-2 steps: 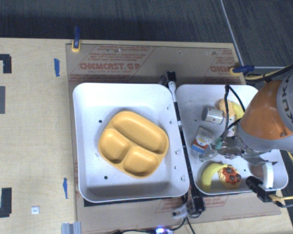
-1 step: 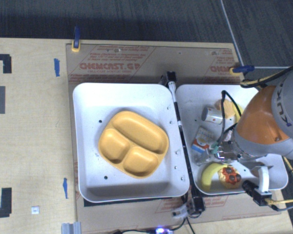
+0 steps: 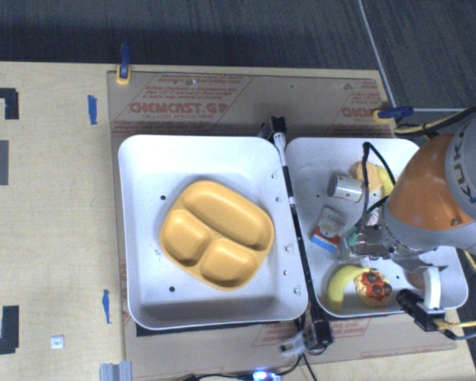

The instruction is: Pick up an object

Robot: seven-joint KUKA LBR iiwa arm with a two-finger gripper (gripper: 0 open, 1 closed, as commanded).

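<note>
My gripper (image 3: 366, 241) reaches down into the right bin (image 3: 317, 159), under the orange-banded wrist (image 3: 430, 190). It hangs among the bin's objects. A small white, red and blue carton (image 3: 328, 228) lies just left of it. A yellow banana-like piece (image 3: 340, 284) and a red and orange patterned object (image 3: 373, 287) lie just below it. A silver can (image 3: 345, 187) rests on its side further back, beside a yellow object (image 3: 374, 178) partly hidden by a cable. I see nothing lifted.
The left bin (image 3: 143, 165) holds a large yellow divided tray (image 3: 214, 233). A black divider strip (image 3: 289, 205) runs between the two bins. The arm covers the right bin's right side.
</note>
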